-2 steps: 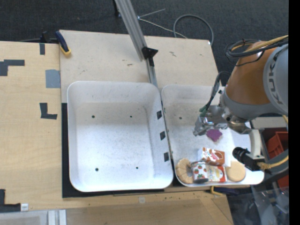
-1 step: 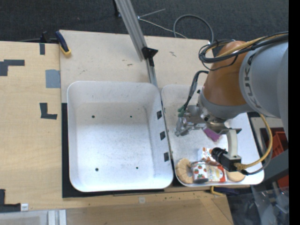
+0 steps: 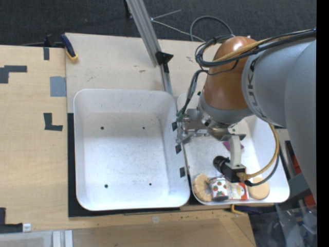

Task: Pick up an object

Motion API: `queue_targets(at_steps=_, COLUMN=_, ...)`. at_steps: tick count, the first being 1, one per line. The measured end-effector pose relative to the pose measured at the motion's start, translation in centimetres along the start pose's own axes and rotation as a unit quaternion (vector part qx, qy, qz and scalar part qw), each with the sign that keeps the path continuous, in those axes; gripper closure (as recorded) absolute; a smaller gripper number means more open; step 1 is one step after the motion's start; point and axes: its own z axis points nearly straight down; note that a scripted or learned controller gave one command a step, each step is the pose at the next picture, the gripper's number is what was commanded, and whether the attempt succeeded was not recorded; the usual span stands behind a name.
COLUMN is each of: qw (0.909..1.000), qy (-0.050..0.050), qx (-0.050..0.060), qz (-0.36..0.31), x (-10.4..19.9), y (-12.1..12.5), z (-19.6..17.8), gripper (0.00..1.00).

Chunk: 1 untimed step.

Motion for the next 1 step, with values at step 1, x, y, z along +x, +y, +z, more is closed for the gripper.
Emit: queue_targets(at_steps=1, qw=1.0, qy=0.0, qx=0.001, qz=0.0, x=5.44, y=1.73, z=1.26, gripper=1.0)
